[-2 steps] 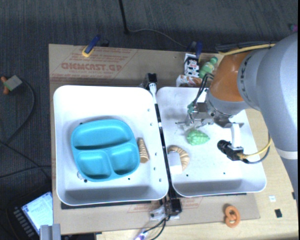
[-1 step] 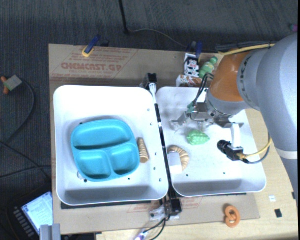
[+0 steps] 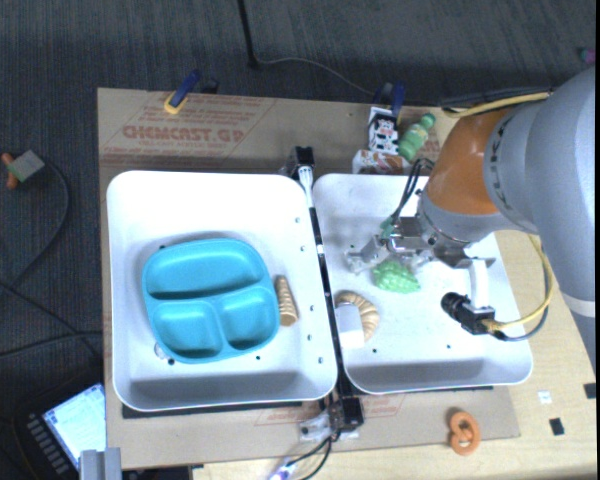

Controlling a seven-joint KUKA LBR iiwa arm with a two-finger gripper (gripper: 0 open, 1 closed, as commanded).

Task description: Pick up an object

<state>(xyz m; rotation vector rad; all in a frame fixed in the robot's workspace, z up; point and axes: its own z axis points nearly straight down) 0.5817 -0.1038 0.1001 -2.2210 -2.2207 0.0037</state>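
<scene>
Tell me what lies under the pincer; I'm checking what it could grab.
Under the pincer in the right bin lies a green bumpy toy, partly showing. The arm covers the bin floor behind it, so anything there is hidden.

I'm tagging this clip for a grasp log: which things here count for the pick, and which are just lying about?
For the pick:
gripper, low in the right bin
green bumpy toy just under it
croissant-like toy
blue divided tray in the left bin
small tan piece beside the tray

Lying about:
orange ring
blue clamps
cables
</scene>
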